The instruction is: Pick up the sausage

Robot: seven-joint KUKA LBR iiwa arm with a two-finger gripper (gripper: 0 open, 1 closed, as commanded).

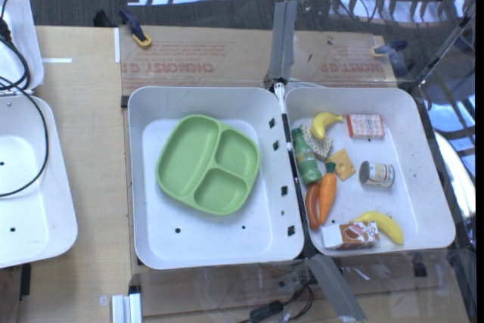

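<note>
- The left bin holds one light-green divided plate with three compartments, lying flat near the bin's middle.
- The right bin holds a crowd of toy food, most of it along its left wall.
- The sausage, reddish and slim, lies lengthwise against the right bin's left wall, towards the near-left corner.
- Whether the claw is open or closed cannot be told, and neither can its place relative to the sausage.
- A carrot lies touching the sausage's right side, parallel to it and partly over it.
- A green bottle lies just beyond the sausage's far end, along the same wall.
- A small carton sits at the near edge, just beside the sausage's near end, with a banana to its right.
- Farther right are a yellow cracker and a small can.
- Towards the far edge lie a second banana and a red-and-white box.
</note>
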